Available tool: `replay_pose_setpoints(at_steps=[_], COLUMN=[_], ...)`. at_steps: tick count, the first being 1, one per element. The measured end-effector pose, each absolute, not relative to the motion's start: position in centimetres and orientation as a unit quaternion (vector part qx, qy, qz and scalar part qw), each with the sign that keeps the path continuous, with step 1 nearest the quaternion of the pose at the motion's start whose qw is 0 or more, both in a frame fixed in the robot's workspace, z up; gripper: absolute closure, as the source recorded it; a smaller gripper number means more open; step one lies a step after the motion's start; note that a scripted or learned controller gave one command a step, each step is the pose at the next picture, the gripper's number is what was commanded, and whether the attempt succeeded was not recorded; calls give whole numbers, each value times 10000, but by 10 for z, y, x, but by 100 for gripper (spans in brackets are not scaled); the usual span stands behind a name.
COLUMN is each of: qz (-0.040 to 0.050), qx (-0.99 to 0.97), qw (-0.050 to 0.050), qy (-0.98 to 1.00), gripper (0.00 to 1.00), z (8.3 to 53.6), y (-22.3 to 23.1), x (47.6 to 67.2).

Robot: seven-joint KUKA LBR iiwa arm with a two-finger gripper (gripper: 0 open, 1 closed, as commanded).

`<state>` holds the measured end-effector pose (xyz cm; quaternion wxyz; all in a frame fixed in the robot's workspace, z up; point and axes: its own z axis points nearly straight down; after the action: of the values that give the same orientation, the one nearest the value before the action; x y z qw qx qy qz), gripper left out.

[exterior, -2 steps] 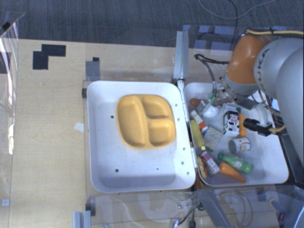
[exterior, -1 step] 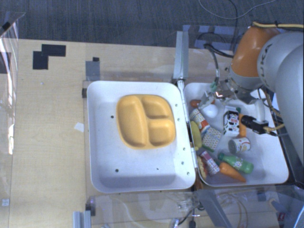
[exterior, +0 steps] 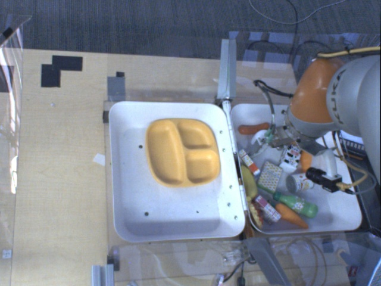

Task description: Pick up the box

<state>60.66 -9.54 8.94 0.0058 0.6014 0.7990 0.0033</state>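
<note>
The gripper [exterior: 284, 140] is hanging low over the upper middle of the right bin [exterior: 348, 218], at the right of the frame, and whether it is gripping anything cannot be told, since the wrist is hiding that part; the orange band [exterior: 315, 97] and the grey arm [exterior: 360, 97] are filling the upper right corner above it. Just below and left of the gripper the box [exterior: 269, 176], a small flat pack with a dotted face, is lying tilted among the clutter, apart from the tool. Around it are sitting a red-orange piece [exterior: 255, 127] near the bin's top edge, a green bottle [exterior: 296, 204] lying on its side lower right, a carrot [exterior: 289, 215] just beneath that, and a yellowish item [exterior: 250, 183] against the left wall. The left bin [exterior: 128, 213], in the centre of the frame, is holding a yellow divided tray [exterior: 181, 151]. Both bins are resting on a pale wooden bench [exterior: 59, 177] with black tape marks [exterior: 59, 69] at its upper left, and dark grey carpet [exterior: 149, 11] is running across the top of the frame, with a thin cable [exterior: 286, 8] looping over it at upper right
</note>
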Motion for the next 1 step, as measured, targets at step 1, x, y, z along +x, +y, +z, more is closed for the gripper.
replay_pose_setpoints(at_steps=[1], qz=[26], qx=[5434], qw=[43], qy=[8395], gripper=[0], z=[187], y=[-76], x=[618])
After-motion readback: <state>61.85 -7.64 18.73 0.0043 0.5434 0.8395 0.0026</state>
